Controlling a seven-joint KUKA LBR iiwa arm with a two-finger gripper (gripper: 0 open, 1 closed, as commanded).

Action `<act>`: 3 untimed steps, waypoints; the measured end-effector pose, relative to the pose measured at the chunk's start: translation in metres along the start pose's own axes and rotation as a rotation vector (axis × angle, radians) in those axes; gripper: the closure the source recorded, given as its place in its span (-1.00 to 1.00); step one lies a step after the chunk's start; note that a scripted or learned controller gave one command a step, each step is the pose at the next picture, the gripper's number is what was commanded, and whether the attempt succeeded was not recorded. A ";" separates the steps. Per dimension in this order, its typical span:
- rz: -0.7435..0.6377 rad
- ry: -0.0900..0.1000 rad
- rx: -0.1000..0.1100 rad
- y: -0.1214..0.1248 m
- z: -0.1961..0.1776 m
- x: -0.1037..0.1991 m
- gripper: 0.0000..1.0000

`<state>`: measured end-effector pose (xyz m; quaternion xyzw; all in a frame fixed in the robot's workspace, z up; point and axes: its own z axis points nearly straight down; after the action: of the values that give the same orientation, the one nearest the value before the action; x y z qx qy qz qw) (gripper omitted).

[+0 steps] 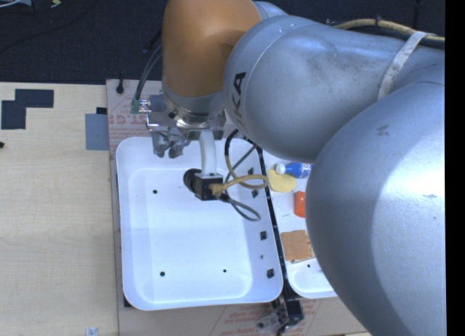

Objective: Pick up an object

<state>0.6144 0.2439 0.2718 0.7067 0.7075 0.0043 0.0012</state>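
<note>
On the pale wooden bench (51, 204), the bulky grey arm (349, 109) hides most of the right shallow white plastic bin (309, 284), where a yellow rounded object (282, 180), an orange object (299, 202) and a flat brown square (296, 245) lie along its left edge, while the gripper (168, 145) hangs over the far left corner of the left smooth white bin (189, 284), its grip state impossible to tell.

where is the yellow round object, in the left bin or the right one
In the right white bin: the yellow round object lies just past the black divider.

White bins (138, 254) — yellow (280, 180), orange (299, 204), brown (296, 245) objects; grey arm (327, 94), orange band (200, 36).
</note>
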 end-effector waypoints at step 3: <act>0.004 -0.011 0.026 0.011 -0.066 -0.001 1.00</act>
<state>0.6249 0.2424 0.3383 0.7082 0.7060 -0.0087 -0.0043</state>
